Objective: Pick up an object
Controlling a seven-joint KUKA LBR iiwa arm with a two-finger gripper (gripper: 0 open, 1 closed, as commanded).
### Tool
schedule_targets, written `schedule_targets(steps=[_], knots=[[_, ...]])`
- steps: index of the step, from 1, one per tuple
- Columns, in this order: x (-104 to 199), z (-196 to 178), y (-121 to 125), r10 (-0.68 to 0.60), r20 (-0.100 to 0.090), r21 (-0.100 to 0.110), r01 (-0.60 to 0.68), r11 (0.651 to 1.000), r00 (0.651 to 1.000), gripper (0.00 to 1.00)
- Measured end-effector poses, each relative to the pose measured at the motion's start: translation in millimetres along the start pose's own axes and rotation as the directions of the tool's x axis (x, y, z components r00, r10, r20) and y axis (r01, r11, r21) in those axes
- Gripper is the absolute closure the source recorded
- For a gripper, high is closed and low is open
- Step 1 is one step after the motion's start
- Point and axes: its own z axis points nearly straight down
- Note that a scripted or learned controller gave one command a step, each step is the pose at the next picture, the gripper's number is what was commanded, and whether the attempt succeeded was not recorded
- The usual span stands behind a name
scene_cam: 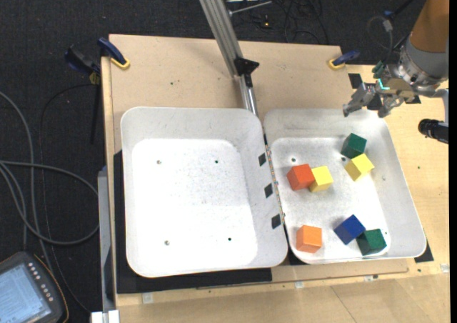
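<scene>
i see the gripper (pixel 369 102) above the far right corner of the right bin (pixel 407 200); i cannot tell its state at this resolution. nearest below it lies a green cube (pixel 353 146), touching a yellow cube (pixel 359 166). near the bin's middle, a red-orange cube (pixel 300 176) touches a second yellow cube (pixel 321 179). at the near edge sit an orange cube (pixel 308 238), a blue cube (pixel 349 229) and a dark green cube (pixel 372 241), well apart from the gripper.

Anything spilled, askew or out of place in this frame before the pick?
Nothing stands out. All seven blocks sit inside the right bin: two green, two yellow, two orange and one blue. None has spilled onto the bench. The gripper is above the right bin's far rim.
</scene>
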Motion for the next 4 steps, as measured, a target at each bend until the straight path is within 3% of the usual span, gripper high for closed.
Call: schedule_targets(steps=[1, 3, 4], knots=[[0.5, -3.6, 1.2, -0.002, 0.002, -0.005, 0.002, 1.0, 1.0, 0.0], [-1.1, 103.6, -5.0, 0.001, 0.001, 0.001, -0.001, 1.0, 1.0, 0.0], [0.0, 116.0, -4.5, -0.003, 0.002, -0.004, 0.003, 1.0, 1.0, 0.0]])
